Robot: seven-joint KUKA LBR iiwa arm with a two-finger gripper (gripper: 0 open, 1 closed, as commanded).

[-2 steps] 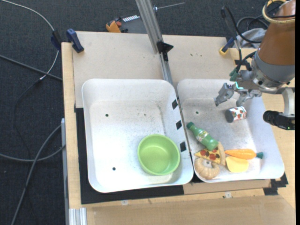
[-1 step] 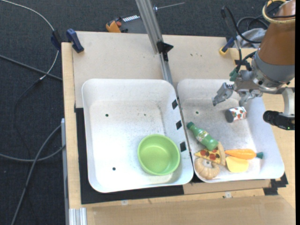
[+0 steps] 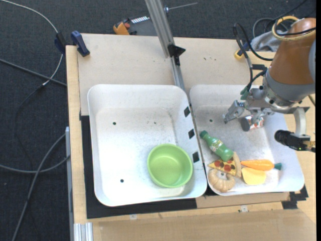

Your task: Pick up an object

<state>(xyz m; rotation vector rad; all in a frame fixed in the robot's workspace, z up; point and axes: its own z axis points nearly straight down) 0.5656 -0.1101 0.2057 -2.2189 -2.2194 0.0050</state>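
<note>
My gripper [image 3: 244, 116] hangs over the upper middle of the right bin [image 3: 210, 97], its grey fingers spread open with nothing between them. Below it, toward the bin's front, lie a green bottle [image 3: 217, 145], a pizza slice [image 3: 225, 166], a bagel-like pastry [image 3: 221, 181], a carrot [image 3: 258, 164] and a yellow wedge [image 3: 254, 176]. The bottle lies tilted, its cap toward the bin's left wall, a short way below and left of the gripper. A light green bowl [image 3: 169, 165] sits upright in the left bin [image 3: 130, 104], near its front right corner.
A metal rail [image 3: 163, 24] runs from the top of the view down to the gap between the bins. Black clips [image 3: 190, 132] sit on the wall between the bins. A blue clamp [image 3: 79, 42] grips the bench's back left corner. Cables lie on the dark floor at the left.
</note>
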